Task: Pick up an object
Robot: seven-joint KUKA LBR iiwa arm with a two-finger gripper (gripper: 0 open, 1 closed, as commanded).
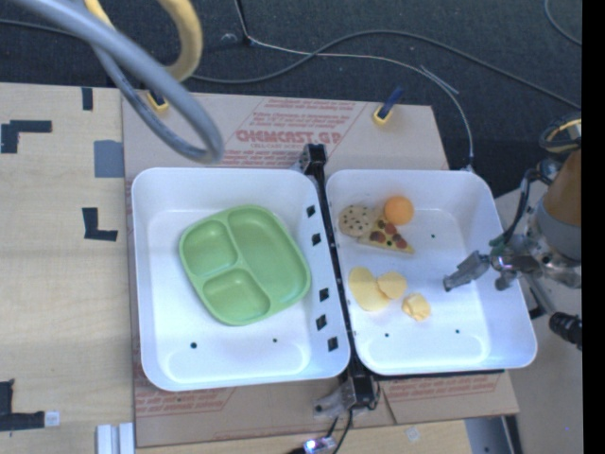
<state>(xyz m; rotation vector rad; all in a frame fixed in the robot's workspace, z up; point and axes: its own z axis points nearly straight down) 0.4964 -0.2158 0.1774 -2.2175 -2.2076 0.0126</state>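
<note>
**Pick pending: food pieces in right bin**

Cardboard-topped bench bears two bins. Small food pieces [378,289] are seen in the right bin [473,348]; a green tray [244,265] in the left. Pieces are judged light, stiff, best gripped across flat sides. Gripper [465,274] state cannot be told.

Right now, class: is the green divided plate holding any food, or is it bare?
Bare. The green plate in the left bin shows three clean compartments; the food pieces all lie in the right bin.

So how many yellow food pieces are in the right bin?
3. The largest yellow piece lies at the left, a rounder one touches its right side, and a small one sits just below and to the right. None looks hidden.
</note>
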